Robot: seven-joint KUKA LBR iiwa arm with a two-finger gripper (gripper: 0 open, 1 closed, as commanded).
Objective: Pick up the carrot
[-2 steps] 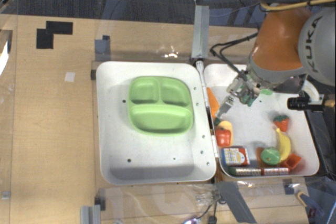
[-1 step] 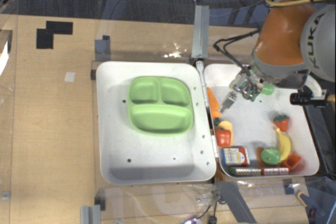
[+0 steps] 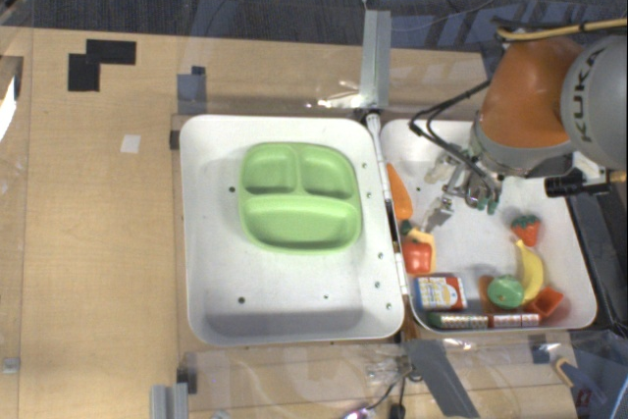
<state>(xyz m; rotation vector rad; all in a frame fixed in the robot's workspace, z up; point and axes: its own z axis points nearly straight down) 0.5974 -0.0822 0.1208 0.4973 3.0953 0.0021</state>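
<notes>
The orange carrot [image 3: 398,193] lies lengthwise against the left wall of the right bin [image 3: 579,255]. My gripper [image 3: 444,194] hangs over the bin's upper middle, just right of the carrot and apart from it. It points down and to the left. Its fingers [image 3: 439,210] are open, with only white bin floor between them.
The right bin also holds a red pepper [image 3: 418,256], a strawberry [image 3: 527,229], a banana [image 3: 531,268], a green apple [image 3: 506,291], a small box [image 3: 439,291] and other toy food along its front wall. A green divided plate [image 3: 299,196] sits in the left bin [image 3: 211,240].
</notes>
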